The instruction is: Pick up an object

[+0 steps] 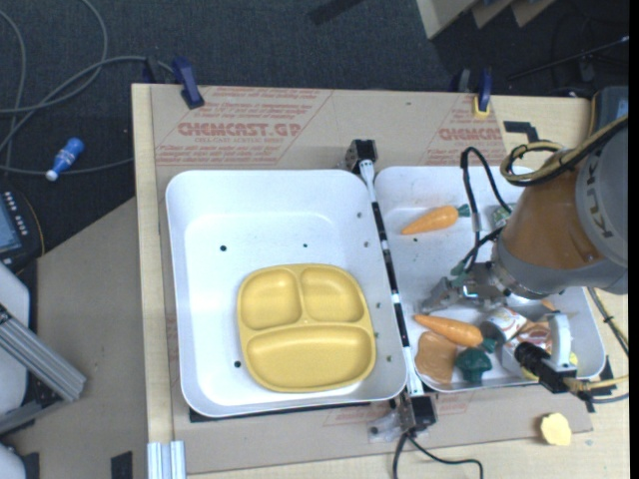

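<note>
Your gripper (451, 289) hangs low in the right bin (399, 193); whether its jaws are apart, you cannot tell. Just below lies a carrot (448, 329), crowded by a green toy (473, 363), so a grab may slip or catch both. The bench board (240, 128) reads "CHEMCAST GP".

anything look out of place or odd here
One yellow piece lies on the bench outside the right bin, near its front right corner, while the carrots and other toys sit inside. Nothing looks spilled or broken.
</note>
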You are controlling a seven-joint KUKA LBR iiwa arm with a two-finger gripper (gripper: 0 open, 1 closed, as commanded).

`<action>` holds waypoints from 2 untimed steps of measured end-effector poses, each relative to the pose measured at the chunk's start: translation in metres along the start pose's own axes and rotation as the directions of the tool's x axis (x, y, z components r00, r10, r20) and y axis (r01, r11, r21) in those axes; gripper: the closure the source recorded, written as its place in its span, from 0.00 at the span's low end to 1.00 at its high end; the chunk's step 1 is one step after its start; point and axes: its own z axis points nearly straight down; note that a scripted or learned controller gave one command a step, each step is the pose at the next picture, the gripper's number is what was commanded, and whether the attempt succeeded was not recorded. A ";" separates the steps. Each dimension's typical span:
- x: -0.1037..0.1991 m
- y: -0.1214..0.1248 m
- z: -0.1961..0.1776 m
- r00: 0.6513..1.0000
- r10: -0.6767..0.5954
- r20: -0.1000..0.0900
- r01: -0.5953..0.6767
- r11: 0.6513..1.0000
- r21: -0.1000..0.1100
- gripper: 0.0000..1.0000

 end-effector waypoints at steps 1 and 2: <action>-0.108 0.012 -0.002 1.000 0.003 0.005 -0.003 1.000 -0.010 0.00; -0.074 0.083 -0.003 1.000 -0.009 0.002 0.009 1.000 -0.012 0.00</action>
